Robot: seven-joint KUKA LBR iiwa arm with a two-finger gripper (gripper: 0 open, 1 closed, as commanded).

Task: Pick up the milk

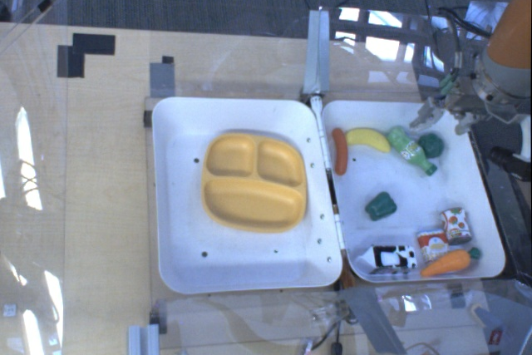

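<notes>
The milk (392, 257) is a small white carton with black cow patches. It lies on its side at the front edge of the right bin (482, 179), just left of a carrot. My gripper (445, 117) hangs over the back right corner of that bin, far behind the milk. Its two fingers (428, 115) stand apart, open, with nothing between them. A green bottle and a broccoli lie just in front of and below it.
The right bin also holds a red sausage (339, 150), a banana (368, 139), a green bottle (410, 149), a broccoli (431, 145), a green pepper (381, 205), two small juice boxes (445, 234) and a carrot (448, 263). A yellow divided tray (253, 180) sits in the left bin (179, 204).
</notes>
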